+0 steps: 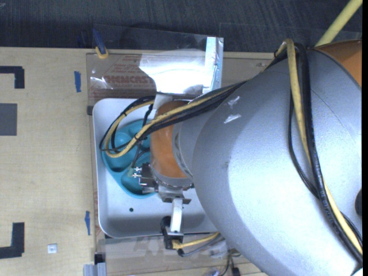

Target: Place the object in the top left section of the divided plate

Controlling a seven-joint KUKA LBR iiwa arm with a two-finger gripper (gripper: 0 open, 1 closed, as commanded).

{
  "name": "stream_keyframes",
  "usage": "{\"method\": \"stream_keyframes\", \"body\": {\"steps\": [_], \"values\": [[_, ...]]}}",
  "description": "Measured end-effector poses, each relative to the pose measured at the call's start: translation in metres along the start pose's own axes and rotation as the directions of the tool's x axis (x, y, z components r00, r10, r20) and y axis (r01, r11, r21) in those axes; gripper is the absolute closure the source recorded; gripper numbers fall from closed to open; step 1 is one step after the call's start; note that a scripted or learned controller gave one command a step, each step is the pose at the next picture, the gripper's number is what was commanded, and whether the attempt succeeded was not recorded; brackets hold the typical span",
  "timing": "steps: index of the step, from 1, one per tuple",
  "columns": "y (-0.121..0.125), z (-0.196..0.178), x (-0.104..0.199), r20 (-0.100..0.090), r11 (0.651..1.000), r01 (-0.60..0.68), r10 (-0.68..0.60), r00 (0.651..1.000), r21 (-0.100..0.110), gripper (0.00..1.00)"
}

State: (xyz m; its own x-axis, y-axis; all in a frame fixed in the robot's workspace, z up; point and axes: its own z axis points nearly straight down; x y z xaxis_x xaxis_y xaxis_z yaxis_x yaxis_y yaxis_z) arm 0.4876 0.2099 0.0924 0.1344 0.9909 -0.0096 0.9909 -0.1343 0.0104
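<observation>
**Wrist low over the blue plate, pincer state hidden**

The gripper [140, 176] appears as a small cluster of dark metal parts just below the wrist, over the blue divided plate [118, 157]. The wrist covers it from above, so I cannot tell whether it is released, clenched or grasping anything.

The plate is glossy, translucent blue plastic with a rounded rim. It lies in the left half of the white bin [109, 211], and the arm hides most of it, including its dividers. The object to be placed cannot be made out.

The bin is smooth and shallow with rounded corners and a faint sheen.

The arm [270, 171] comes in from the right as a broad, matte grey cylinder that narrows to the orange band [164, 151] and a pale metal flange, with the wrist pointing down and to the left into the bin. Yellow and black cables [123, 134] loop off the wrist across the plate.

Behind the bin, a clear plastic sheet [167, 71] catches a bright glare. The bench [46, 171] is pale, grainy wood with black marks and bits of blue tape [77, 80].
</observation>
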Motion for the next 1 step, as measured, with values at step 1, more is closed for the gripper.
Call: {"method": "stream_keyframes", "body": {"steps": [1], "values": [[-0.0077,-0.0335,0.0085,0.0,0.989,-0.149,0.149,0.989,0.011,1.0]]}}
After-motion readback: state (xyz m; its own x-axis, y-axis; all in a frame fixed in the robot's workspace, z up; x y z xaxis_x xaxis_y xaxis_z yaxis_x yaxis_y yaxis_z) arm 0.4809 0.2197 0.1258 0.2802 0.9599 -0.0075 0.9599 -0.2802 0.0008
